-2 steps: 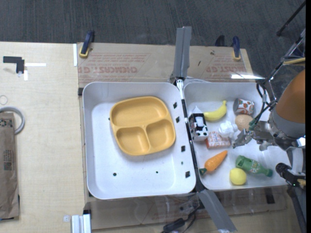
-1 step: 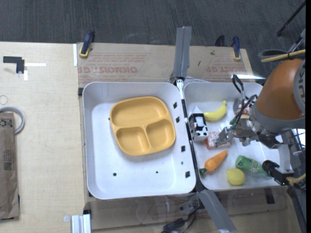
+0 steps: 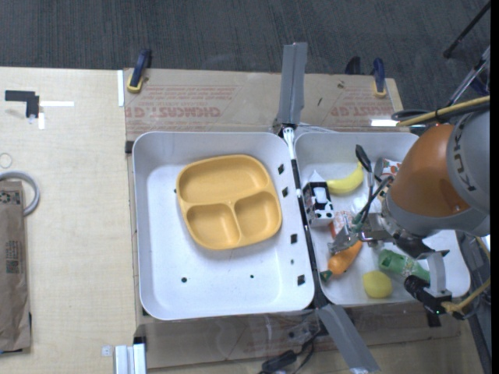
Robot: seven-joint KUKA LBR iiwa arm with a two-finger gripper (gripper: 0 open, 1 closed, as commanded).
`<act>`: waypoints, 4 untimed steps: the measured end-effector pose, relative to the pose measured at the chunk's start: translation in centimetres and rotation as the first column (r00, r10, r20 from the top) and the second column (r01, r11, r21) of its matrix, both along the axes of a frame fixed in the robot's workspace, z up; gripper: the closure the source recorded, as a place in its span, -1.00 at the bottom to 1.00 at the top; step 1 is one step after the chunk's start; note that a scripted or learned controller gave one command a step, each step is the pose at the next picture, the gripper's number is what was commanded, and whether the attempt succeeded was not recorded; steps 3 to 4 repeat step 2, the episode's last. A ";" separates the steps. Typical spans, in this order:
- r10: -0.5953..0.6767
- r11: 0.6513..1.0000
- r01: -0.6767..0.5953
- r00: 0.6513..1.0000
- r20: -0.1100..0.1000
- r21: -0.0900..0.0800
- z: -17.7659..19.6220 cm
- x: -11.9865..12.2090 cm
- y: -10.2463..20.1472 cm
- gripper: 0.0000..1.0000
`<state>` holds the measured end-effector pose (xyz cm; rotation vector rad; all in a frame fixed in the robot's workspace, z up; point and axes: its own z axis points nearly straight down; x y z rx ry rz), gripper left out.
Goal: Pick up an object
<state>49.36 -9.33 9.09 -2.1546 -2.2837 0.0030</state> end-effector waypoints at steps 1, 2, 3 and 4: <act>-0.004 1.000 0.004 1.000 0.000 0.000 0.9 0.0 -0.1 1.00; 0.117 0.993 -0.117 0.993 0.001 -0.001 10.0 5.3 5.9 1.00; 0.117 0.993 -0.117 0.993 0.001 -0.001 10.0 5.3 5.9 1.00; 0.117 0.993 -0.117 0.993 0.001 -0.001 10.0 5.3 5.9 1.00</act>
